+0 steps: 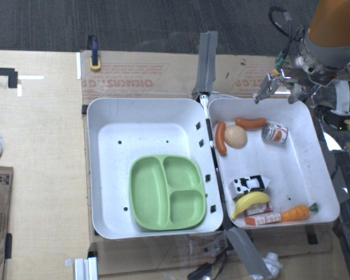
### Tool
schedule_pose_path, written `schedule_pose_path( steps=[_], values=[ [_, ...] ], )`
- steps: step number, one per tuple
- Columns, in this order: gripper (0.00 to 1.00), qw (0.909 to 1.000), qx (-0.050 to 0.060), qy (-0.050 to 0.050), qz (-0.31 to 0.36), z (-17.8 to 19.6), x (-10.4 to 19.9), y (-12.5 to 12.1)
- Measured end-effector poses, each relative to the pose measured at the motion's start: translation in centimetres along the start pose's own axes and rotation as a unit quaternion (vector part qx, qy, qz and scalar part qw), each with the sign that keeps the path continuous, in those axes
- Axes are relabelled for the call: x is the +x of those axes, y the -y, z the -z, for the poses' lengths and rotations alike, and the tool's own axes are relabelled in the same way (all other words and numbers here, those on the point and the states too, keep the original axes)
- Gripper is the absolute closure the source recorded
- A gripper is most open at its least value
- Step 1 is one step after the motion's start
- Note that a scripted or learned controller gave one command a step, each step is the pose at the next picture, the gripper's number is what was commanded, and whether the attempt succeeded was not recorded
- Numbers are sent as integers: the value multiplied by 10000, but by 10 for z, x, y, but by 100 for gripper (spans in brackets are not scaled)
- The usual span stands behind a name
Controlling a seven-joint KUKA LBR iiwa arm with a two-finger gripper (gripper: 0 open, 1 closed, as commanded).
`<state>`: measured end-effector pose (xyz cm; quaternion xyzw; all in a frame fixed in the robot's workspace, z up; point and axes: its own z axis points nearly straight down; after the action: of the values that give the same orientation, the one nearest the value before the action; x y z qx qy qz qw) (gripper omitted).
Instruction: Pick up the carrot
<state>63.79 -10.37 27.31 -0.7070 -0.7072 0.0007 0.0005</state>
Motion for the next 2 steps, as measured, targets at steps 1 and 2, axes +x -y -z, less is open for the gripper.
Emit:
schedule_pose_path(
  steps=[1, 2],
  values=[
    [0, 9986, 10, -1, 523, -108, -9, 51],
    [0, 9691, -4, 0, 2468, -82, 40, 76]
  ],
)
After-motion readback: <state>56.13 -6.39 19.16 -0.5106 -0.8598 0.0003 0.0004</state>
